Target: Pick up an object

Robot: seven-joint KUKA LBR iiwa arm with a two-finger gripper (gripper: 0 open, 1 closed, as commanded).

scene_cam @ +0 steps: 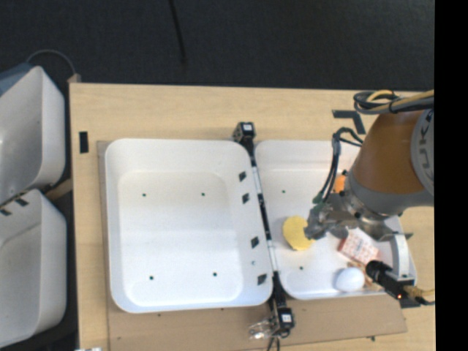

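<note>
Sponge-like yellow object [296,233], rounded and pale, lies on the floor of the right bin [292,159], close to the divider where the two bins meet. The gripper [316,227] sits just beside it on its right, low in the bin and seemingly touching its edge, but the dark gripper parts are too small and blurred to tell whether it is open or closed, and nothing can be seen held in it. Further right in the same bin lies a small packet [358,247] with a red and white pattern; its printing is too small to read. Near the front wall of that bin rests a white ball [349,278], apart from the yellow object. The arm [387,167] enters from the right, its orange band broad above the grey wrist, which bends downward and leftward into the bin; black cables loop along its upper side. Part of a dark letter marking shows on the grey casing at the right, not legible in full. The left bin [117,225] adjoins the right one, and both stand on the light wooden worktop [183,108].
</note>
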